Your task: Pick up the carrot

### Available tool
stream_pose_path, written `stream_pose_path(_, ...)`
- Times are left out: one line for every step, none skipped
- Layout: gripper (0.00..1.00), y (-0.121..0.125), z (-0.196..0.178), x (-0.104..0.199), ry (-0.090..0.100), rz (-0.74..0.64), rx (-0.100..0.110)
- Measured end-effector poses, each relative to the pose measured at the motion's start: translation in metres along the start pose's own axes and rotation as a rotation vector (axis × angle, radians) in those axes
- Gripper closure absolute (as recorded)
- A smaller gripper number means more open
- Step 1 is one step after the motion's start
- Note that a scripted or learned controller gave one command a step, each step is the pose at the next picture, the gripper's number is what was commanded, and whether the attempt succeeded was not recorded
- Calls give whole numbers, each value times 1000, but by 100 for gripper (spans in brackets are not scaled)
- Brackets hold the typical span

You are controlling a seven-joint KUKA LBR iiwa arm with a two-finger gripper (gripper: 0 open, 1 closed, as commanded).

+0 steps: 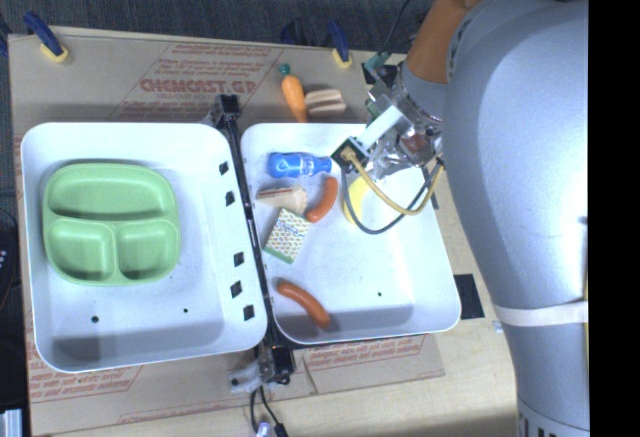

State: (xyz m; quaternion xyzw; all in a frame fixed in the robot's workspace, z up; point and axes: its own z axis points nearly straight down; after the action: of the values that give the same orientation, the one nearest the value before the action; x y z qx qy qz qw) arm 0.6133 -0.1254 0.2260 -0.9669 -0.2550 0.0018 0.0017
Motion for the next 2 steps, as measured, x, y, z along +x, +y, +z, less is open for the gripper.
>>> stream_pose_path(100,33,-10,-25,0,263,0)
stream_pose_path(100,23,-18,-45,-1,308,3)
